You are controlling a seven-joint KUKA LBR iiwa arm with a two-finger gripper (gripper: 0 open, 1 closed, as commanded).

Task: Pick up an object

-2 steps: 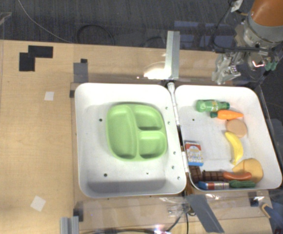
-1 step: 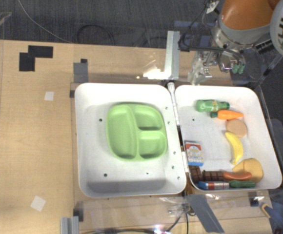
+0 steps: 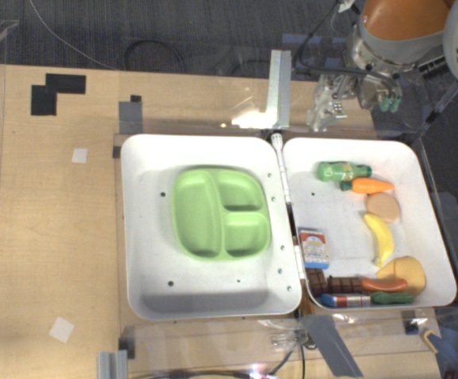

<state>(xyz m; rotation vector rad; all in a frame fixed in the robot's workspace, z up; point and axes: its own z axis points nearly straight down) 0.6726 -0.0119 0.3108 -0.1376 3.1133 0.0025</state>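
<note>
Bench (image 3: 47,235) of pale wood carries two shallow white bins side by side in front of you. Your left white bin (image 3: 146,290) holds a light green plastic tray with three compartments (image 3: 219,212), lying flat near its middle. Your right white bin (image 3: 426,180) holds the small items: a green plastic bottle (image 3: 341,171) lies on its side at the far end, with an orange toy carrot (image 3: 371,185) just near of it. A round tan disc-shaped piece (image 3: 383,207) sits nearer still, then a yellow toy banana (image 3: 381,238). A small red, white and blue carton (image 3: 313,248) lies towards the bin's left wall. Along the near wall you see a dark brown chocolate bar (image 3: 341,283), a red and green marker-like stick (image 3: 375,298) and a rounded yellow-orange toy (image 3: 403,273). The two-finger gripper (image 3: 351,93) hangs beyond the far edge of the right bin, above the bench, well apart from every item; you cannot tell from this view whether it is apart or together
</note>
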